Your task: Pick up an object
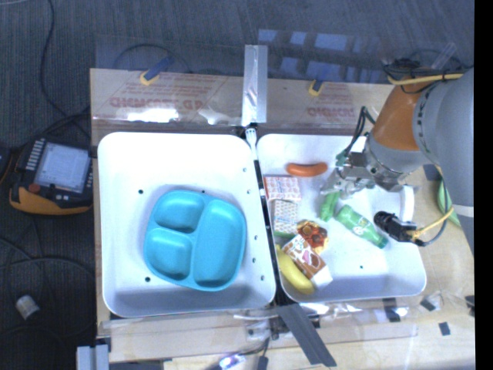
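A: What is seen on the worktop point(177, 99)?

B: Two white bins are set side by side. In the left bin point(123, 160) a blue divided tray point(196, 239) is laid. In the right bin point(400, 272) several small things are gathered.

A: Which things?

B: An orange-red sausage-shaped piece point(306, 169) is found near the far wall. A green bottle point(359, 226) lies tilted in the middle, with a smaller green piece point(329, 206) just beside it. Along the divider a patterned carton point(282, 203) is placed, and below it a yellow banana point(293, 274) lies partly under a colourful packet point(308, 254).

A: Where is the arm?

B: It is brought in from the right, the orange band point(394, 122) being seen above the wrist. The gripper point(347, 177) is lowered over the right bin, between the sausage-shaped piece and the green bottle, near the small green piece.

A: Is anything held?

B: That cannot be told. Whether the fingers are spread or closed is not made clear, and nothing is seen between them.
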{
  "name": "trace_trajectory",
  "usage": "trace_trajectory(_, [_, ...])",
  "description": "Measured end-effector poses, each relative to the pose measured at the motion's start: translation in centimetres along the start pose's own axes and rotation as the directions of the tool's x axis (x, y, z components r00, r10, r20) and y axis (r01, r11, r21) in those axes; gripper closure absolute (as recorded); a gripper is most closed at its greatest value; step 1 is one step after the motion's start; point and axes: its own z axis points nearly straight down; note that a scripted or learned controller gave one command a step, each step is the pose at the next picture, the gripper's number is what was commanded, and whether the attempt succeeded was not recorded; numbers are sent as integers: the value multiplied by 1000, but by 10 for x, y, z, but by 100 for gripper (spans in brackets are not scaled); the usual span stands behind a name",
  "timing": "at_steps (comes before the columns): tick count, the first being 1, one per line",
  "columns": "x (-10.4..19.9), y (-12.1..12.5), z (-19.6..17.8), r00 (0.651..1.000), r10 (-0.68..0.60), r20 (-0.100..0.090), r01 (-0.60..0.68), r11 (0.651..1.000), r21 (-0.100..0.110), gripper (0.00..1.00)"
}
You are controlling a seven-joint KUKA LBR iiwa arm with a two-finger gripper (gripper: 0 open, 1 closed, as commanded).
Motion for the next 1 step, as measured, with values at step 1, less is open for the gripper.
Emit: trace_trajectory(1, [38, -15, -114, 1000, 31, 0, -31, 999, 11, 100])
